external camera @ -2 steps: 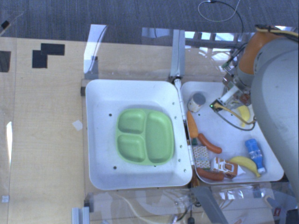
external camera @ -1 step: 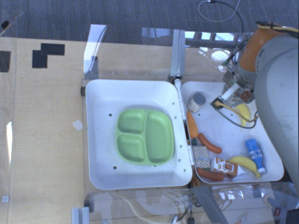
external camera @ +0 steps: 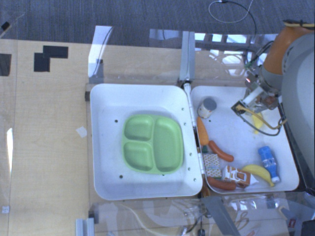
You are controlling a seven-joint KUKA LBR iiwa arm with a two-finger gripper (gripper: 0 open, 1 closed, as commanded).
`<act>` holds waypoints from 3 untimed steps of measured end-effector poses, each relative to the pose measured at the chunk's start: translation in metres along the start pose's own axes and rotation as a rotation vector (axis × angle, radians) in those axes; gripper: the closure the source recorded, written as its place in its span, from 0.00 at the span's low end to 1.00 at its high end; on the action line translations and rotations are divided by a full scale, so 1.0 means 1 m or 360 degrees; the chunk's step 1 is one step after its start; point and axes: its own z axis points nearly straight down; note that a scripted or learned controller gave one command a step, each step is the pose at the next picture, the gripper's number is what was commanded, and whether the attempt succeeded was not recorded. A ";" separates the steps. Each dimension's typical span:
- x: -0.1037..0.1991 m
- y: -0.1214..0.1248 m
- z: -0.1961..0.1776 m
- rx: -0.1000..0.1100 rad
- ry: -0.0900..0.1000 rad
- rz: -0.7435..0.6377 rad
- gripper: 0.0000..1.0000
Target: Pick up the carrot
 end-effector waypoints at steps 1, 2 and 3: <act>-0.029 -0.032 -0.094 -0.0001 0.0002 0.0088 1.00; -0.030 -0.017 0.026 0.0007 -0.0005 0.0285 1.00; -0.099 -0.020 0.040 -0.0003 0.0004 0.0657 1.00</act>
